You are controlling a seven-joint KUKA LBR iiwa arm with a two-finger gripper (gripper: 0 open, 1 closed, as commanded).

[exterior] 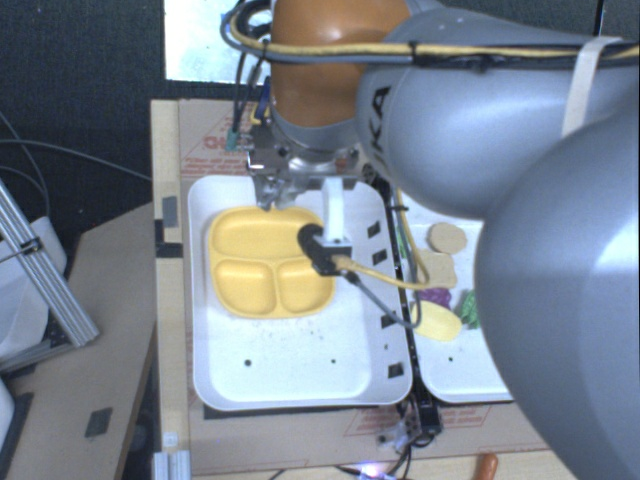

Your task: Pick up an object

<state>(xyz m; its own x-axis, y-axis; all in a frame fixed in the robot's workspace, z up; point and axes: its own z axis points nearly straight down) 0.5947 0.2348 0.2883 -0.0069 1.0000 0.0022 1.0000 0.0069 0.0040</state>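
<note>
Two white bins sit side by side on the table [120,298]. In the left bin [300,368] lies a yellow divided plate [262,263], with the claw [300,198] above its far rim, fingers apparently spread, pinching nothing.

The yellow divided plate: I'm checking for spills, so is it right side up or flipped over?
Right side up. The yellow divided plate lies flat in the left bin, its three hollow compartments facing the camera, with the gripper over its far edge.
</note>
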